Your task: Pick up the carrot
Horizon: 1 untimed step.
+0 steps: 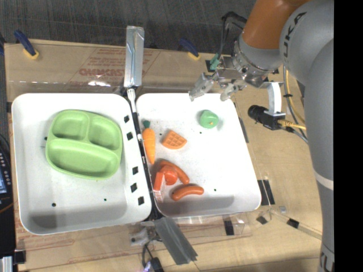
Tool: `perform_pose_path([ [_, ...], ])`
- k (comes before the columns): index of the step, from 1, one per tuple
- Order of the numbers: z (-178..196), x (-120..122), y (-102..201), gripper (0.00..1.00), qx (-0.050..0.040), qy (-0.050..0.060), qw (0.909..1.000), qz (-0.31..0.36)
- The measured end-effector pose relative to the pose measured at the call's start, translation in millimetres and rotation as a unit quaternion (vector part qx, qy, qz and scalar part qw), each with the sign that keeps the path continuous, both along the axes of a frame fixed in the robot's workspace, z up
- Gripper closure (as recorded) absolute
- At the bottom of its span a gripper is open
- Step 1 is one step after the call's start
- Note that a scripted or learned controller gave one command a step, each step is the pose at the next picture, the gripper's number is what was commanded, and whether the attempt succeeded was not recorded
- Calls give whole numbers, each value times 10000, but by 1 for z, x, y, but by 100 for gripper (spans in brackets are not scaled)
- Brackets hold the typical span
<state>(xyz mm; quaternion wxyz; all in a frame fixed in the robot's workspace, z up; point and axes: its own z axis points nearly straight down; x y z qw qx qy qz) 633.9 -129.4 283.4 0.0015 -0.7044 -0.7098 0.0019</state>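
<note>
The carrot point(149, 144) is orange with a small green top and lies along the left wall of the right bin point(241, 169), pointing toward the front. My gripper point(212, 90) hovers over the far edge of that bin, well to the right of the carrot and behind it. Its two fingers are spread apart with nothing between them.
In the right bin lie a green apple point(209, 119), an orange waffle piece point(174, 140), a red pepper-like toy point(168, 174) and a sausage point(188, 191). The left bin point(22, 169) holds a green divided plate point(85, 143). A metal divider point(134, 55) stands between the bins.
</note>
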Motion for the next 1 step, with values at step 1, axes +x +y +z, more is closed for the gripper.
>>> perform_pose_path([
  [1,-124,-49,30,0,17,0,9676,2525],
])
